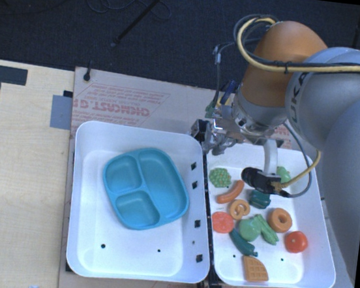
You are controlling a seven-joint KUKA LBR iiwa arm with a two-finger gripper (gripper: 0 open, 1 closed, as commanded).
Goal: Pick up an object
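Arm (344,96) comes in from the right side of the view, bent down over the far edge of the bins. Gripper (214,141) hangs at the far left corner of the right bin (321,271), close to the divide between the two bins. Cannot tell from here whether it is open or closed, nor whether anything is in it.

Right bin: toy food, loosely clustered in the middle.
- broccoli floret (220,177), nearest the gripper, just below it in the view
- sausage (230,191), orange-red, lying at a slant beside the floret
- pretzel ring (239,209), touching or almost touching the sausage's lower end
- dark green pepper (259,198), just right of the pretzel ring
- doughnut (280,220), further right
- tomato (296,242), red, apart from the rest, toward the right wall
- red slice (222,223), round, below the pretzel ring
- a knot of green pieces (255,230) between the red slice and the doughnut, too jumbled to name
- waffle piece (255,270), tan, alone near the front wall

Left bin (81,245): one blue divided plate (145,187), three compartments, lying flat, turned at an angle.

Both bins sit on a cardboard sheet (126,103) with red print, on a pale wooden surface (9,190).
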